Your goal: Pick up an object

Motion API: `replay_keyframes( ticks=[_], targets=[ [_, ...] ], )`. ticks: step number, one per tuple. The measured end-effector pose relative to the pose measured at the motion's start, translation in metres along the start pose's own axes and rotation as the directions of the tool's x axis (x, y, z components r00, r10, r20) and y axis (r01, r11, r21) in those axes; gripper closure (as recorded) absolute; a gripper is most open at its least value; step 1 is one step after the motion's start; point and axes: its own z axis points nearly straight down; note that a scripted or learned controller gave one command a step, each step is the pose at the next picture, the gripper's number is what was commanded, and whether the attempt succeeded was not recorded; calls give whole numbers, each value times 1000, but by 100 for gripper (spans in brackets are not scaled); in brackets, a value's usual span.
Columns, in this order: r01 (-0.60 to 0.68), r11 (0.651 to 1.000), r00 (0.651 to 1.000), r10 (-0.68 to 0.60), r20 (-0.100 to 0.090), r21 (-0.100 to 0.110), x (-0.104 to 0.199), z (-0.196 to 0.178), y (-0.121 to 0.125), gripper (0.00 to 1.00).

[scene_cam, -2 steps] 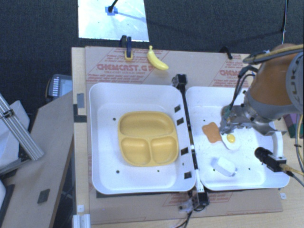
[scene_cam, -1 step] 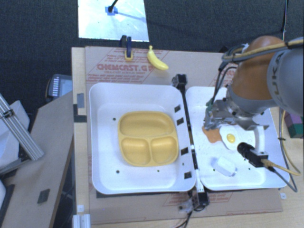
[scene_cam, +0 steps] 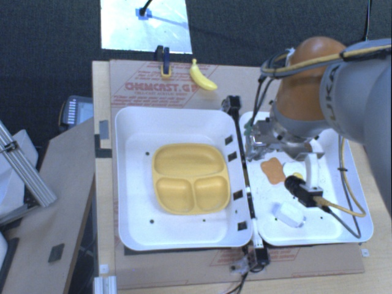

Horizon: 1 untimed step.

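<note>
Counting one yellow tray (scene_cam: 187,179), one banana (scene_cam: 203,78), two white bins (scene_cam: 131,182).

The grey arm (scene_cam: 358,84) reaches in from the right, its orange-banded wrist (scene_cam: 306,78) bent steeply downward

Flat orange piece (scene_cam: 273,171) and small white block (scene_cam: 290,215), apart in right bin (scene_cam: 355,225).

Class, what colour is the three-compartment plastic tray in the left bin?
Yellow: the three-compartment plastic tray, clearest in the camera view.
</note>
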Motion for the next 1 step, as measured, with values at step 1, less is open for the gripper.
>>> replay_keyframes(
  ticks=[1],
  targets=[
    [0, 1000, 1000, 0, 0, 1, 48, 7, 14, 100]
  ],
)
